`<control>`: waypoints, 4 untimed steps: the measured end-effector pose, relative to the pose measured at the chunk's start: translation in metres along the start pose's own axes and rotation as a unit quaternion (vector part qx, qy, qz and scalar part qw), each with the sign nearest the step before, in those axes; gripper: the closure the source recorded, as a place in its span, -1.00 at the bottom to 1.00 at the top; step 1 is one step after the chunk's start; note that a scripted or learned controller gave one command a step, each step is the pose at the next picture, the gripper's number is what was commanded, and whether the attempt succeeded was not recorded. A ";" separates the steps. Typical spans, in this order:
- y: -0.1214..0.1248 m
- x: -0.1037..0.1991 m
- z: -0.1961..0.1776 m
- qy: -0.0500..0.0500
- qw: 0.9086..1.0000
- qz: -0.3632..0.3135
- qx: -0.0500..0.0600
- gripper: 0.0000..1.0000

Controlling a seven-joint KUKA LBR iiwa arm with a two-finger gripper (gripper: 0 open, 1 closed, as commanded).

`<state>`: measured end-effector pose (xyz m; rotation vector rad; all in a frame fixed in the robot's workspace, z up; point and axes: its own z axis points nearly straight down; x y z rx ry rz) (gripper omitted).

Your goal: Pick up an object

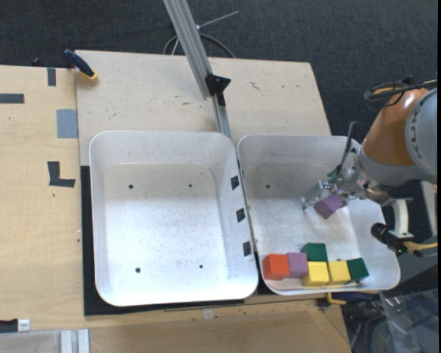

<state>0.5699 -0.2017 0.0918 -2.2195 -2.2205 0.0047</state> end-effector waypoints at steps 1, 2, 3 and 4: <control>0.001 0.001 -0.009 0.001 1.000 -0.001 -0.001 1.00; -0.003 0.102 -0.004 -0.001 1.000 -0.003 -0.007 1.00; 0.038 0.196 -0.105 0.002 1.000 -0.005 -0.005 1.00; 0.062 0.205 -0.178 0.000 1.000 -0.002 -0.005 1.00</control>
